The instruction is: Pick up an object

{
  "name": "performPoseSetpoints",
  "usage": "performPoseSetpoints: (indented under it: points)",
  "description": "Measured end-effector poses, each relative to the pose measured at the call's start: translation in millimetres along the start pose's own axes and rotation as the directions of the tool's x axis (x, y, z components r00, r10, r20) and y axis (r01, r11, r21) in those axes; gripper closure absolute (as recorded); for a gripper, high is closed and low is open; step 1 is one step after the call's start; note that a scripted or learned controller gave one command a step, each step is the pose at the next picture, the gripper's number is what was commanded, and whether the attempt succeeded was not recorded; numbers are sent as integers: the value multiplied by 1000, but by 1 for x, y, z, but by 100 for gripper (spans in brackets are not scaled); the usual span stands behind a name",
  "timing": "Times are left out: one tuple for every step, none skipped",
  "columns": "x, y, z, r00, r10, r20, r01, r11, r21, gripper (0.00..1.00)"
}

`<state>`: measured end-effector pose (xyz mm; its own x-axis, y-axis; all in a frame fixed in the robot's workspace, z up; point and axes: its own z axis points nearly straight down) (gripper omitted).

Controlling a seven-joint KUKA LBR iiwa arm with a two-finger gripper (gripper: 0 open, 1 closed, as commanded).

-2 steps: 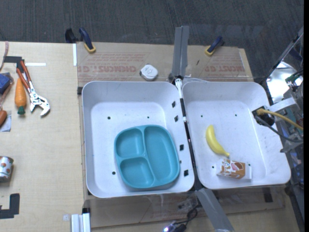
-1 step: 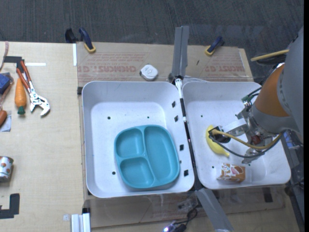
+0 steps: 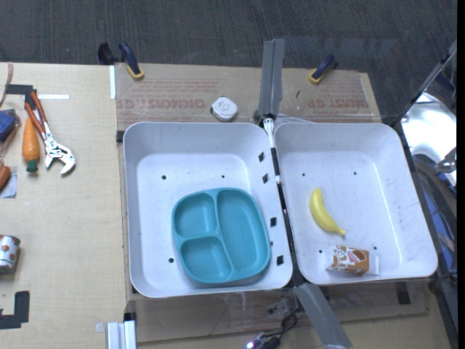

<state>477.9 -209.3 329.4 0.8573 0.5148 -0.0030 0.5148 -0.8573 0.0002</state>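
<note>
Two candidate objects lie in the right bin (image 3: 396, 147), the bin nearer the arm (image 3: 438, 167) and so the claw's shortest reach; banana (image 3: 325, 211) mid-floor, small snack packet (image 3: 350, 260) just beyond it toward the front wall; claw opening cannot be told from this view, nor anything in its hold. Judgement: banana is light, firm but bruisable, with smooth curved skin likely to roll; take it across the thick middle with moderate squeeze. Packet looks soft and crinkly, poor purchase. Teal plate (image 3: 220, 235) sits in the left bin (image 3: 133, 195), farthest from the claw; stiff, flat, awkward.
</note>
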Motion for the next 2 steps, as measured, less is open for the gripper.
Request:
performPoseSetpoints:
  points:
    - [15,-26,108,943,332,3,-332,943,3,0]
    - [52,-88,192,943,334,2,-334,943,4,0]
